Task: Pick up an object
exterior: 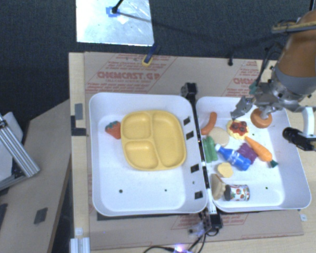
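Gripper (pixel 255 105) over right bin (pixel 292 167).
Hovering near pizza slice (pixel 238 128); fingers possibly spread, cannot tell for sure.

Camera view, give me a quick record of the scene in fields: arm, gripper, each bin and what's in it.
arm: reaches in from the right, over the right bin
gripper: above the right bin's far end, near the pizza slice; nothing seen held
left bin: yellow tray with three compartments, strawberry beside the tray's left edge
right bin: sausage, pizza slice, carrot, blue bottle, purple grapes, green piece, can lying on its side, orange round piece
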Robot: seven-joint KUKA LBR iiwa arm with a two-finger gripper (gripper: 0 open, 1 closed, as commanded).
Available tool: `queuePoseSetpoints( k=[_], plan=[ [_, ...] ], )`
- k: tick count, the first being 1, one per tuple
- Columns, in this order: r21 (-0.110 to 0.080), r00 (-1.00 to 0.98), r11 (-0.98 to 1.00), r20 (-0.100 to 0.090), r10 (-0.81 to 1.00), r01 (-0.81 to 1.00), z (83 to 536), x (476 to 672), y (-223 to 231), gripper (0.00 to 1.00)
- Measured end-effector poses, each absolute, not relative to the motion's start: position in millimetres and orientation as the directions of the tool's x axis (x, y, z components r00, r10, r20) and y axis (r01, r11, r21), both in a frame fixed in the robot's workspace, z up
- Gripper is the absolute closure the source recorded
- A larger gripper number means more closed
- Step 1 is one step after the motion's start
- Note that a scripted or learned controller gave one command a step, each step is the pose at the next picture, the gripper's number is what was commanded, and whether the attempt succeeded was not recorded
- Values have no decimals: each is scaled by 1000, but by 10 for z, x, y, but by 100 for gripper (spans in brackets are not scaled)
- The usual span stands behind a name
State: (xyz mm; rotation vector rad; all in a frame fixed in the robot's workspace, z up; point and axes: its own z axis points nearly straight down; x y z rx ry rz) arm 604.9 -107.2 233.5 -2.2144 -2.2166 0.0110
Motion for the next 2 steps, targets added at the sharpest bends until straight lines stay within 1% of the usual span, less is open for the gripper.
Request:
queuePoseSetpoints(
  k=[1,2],
  plan=[
    [1,-3,3,0,1000,1000,2406,6072,-1071,0],
    [-3,0,0,0,1000,1000,1860,6024,-1162,0]
  ],
)
